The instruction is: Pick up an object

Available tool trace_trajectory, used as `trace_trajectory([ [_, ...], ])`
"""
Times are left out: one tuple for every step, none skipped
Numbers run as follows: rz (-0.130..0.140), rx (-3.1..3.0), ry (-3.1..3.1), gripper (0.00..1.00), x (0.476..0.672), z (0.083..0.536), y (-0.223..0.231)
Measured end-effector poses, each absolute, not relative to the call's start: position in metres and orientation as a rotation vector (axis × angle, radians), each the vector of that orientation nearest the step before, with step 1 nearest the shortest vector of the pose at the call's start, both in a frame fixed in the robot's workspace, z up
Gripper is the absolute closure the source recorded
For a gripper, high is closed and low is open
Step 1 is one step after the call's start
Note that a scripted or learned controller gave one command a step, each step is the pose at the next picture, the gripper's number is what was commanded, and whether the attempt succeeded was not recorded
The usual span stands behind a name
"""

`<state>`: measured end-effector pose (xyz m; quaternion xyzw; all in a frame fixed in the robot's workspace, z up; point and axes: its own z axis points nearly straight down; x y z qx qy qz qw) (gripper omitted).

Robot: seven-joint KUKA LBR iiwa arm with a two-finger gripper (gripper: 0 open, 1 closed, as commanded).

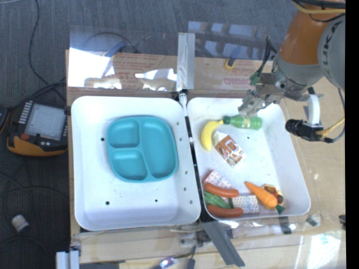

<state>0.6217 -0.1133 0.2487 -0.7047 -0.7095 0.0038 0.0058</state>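
Your tool sits low in the right white bin, right at the small green plastic bottle; you cannot tell how it stands. The yellow banana lies just left of it.

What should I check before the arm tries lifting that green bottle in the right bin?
1. Hand positioned over the green plastic bottle: ok.
2. Bottle seen between the fingers: cannot tell.
3. Bottle lying flat in the right white bin: ok.
4. Yellow banana apart from the bottle: not ok, its tip sits right beside the cap end.
5. Orange-and-white carton clear of the bottle: ok, just below it.
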Motion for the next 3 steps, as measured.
trace_trajectory([
  [0.008,-2.361,-2.063,1.0,0.629,0.233,-0.114],
  [0.008,-2.361,-2.064,0.0,0.629,0.234,-0.114],
  [0.011,-2.423,-1.99,0.0,0.596,0.112,-0.104],
])
